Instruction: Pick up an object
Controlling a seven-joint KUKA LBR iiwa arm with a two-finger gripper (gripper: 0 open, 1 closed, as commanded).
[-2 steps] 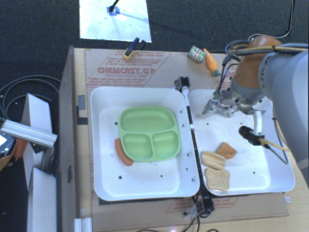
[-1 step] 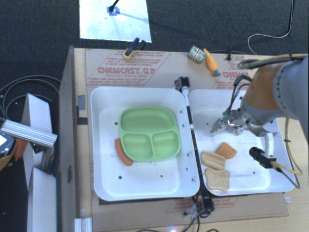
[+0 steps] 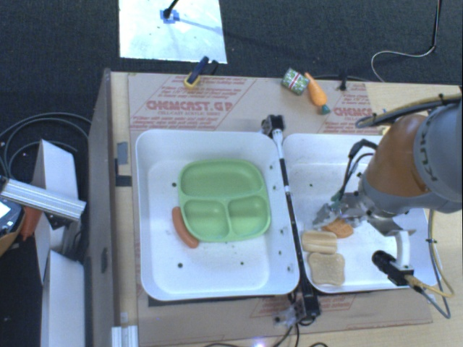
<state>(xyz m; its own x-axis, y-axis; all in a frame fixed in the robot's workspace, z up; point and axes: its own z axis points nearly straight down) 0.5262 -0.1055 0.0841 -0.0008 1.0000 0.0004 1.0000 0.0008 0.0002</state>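
The arm's gripper [image 3: 334, 214] hangs low in the right bin [image 3: 318, 154], just above the orange food piece [image 3: 340, 229], with the bread roll [image 3: 319, 241] and toast [image 3: 327, 267] nearby. Nothing looks lifted yet. The wrist hides the jaws, so I cannot tell their state.

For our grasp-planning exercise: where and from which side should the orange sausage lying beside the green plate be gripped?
Grip the orange toy sausage across its narrow middle, coming straight down from above. It lies flat and long on the left white bin floor, and the green divided plate crowds its right side.
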